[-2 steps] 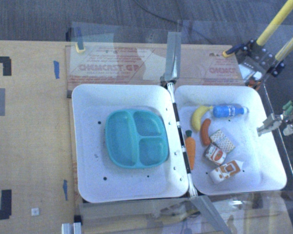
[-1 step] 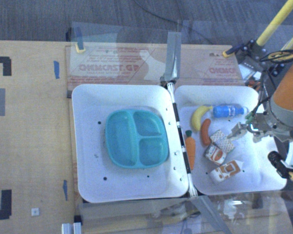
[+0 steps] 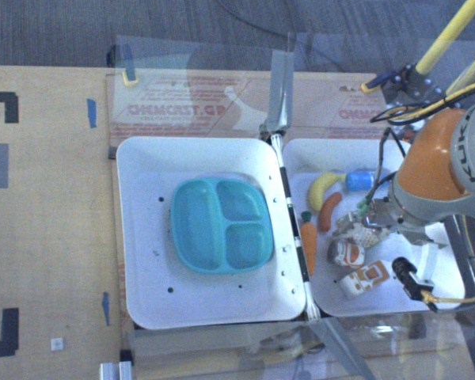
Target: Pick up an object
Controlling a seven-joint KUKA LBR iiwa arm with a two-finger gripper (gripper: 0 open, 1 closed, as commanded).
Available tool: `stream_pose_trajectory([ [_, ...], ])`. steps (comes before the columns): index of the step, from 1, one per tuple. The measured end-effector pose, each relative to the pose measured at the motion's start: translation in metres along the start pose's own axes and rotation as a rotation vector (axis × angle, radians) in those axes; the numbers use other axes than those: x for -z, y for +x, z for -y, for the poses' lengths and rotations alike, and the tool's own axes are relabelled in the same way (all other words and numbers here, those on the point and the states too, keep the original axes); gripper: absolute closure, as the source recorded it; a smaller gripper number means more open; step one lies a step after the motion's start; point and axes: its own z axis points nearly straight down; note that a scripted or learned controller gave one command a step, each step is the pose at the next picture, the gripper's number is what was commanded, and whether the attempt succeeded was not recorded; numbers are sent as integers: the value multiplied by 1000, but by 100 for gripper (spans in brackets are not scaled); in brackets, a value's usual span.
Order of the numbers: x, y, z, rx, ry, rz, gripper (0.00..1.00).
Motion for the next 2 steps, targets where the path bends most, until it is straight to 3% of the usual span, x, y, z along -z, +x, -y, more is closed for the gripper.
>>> stream_pose_trajectory([
  [1, 10, -1, -1, -3, -3, 0, 100],
  [2, 126, 29, 37, -111, 5, -1, 100],
])
